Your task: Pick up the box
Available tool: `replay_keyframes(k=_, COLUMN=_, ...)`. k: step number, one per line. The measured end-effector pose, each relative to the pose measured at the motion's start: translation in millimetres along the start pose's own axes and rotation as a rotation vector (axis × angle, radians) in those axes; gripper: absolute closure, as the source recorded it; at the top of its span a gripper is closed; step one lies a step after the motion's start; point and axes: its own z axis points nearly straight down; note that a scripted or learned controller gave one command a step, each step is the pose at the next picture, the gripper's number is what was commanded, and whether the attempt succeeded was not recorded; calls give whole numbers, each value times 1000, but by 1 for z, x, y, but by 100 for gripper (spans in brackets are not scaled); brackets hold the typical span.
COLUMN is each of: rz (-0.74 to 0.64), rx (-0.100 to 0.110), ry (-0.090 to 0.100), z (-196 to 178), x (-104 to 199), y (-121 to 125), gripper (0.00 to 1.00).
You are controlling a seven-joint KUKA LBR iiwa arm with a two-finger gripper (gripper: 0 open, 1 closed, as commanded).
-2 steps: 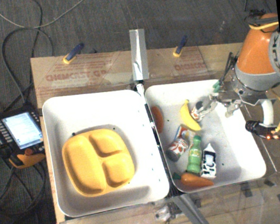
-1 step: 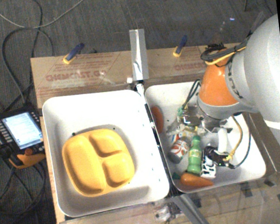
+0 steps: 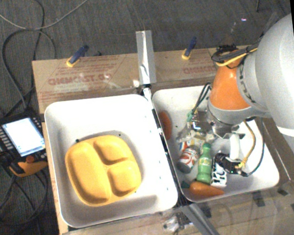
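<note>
The arm reaches into the right bin from three o'clock; its gripper is low among the clutter. The box — black and white — lies at five o'clock of it, just beside a green bottle.

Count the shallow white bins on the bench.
2. The left shallow white bin holds a yellow divided plastic tray; the right shallow white bin holds cluttered items under the arm.

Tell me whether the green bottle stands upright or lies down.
Lying down: the green bottle rests lengthwise on the right bin floor, beside a can.
</note>
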Motion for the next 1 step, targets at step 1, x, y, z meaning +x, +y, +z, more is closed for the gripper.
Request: replay_keyframes(k=1, rz=-206, rx=8, ry=0, z=-87, x=76, y=1, gripper=100)
